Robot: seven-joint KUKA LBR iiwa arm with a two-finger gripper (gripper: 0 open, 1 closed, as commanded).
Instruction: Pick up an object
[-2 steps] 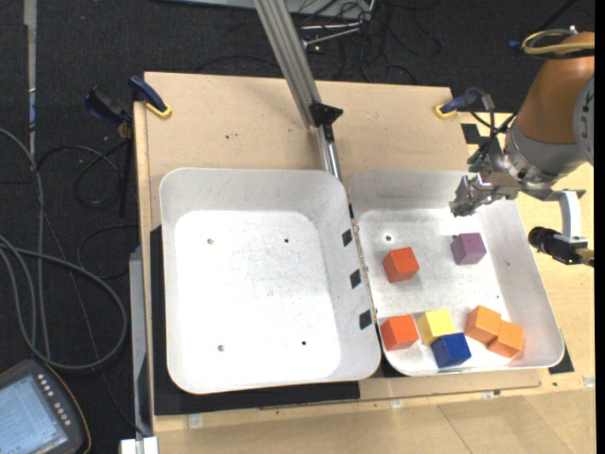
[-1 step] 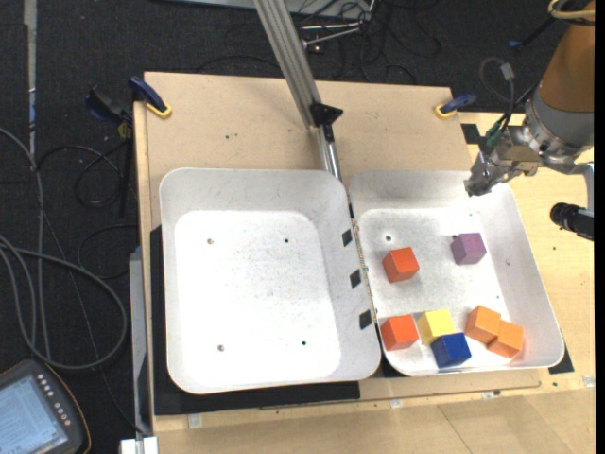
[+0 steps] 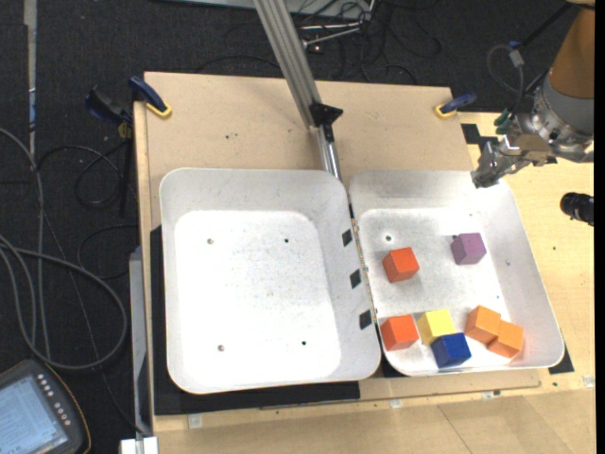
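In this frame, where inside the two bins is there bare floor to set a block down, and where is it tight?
The left bin has bare floor throughout. In the right bin, the far strip is bare, beyond the orange block and purple block. The near edge is crowded: orange, yellow, blue and two orange blocks.

- The gripper (image 3: 489,173) hangs over the right bin (image 3: 529,282)'s far right corner.
- Inside that bin lie a purple block (image 3: 468,248), orange blocks, a yellow block (image 3: 436,324) and a blue block (image 3: 451,349).
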